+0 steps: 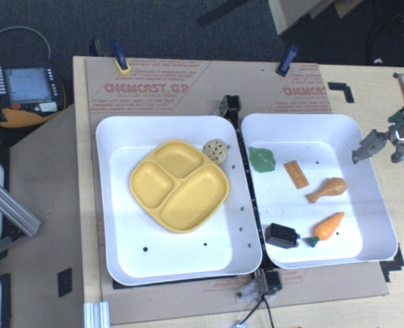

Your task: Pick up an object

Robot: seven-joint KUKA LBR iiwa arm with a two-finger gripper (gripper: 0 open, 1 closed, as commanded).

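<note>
- A yellow divided plate [180, 193] is seen in the left bin [119, 238], with a cookie [216, 150] touching its upper right rim.
- In the right bin [372, 203], a green leaf [262, 159], a cracker [296, 174], a black block [281, 235], a drumstick [327, 190] and a carrot [328, 227] are spread well apart.
- The drumstick is judged the likeliest target: it lies left of and below the pincer [379, 145], its long axis running lower left to upper right.
- The pincer hangs at the right bin's upper right rim; nothing is seen held, and whether it is spread or closed cannot be told.
</note>
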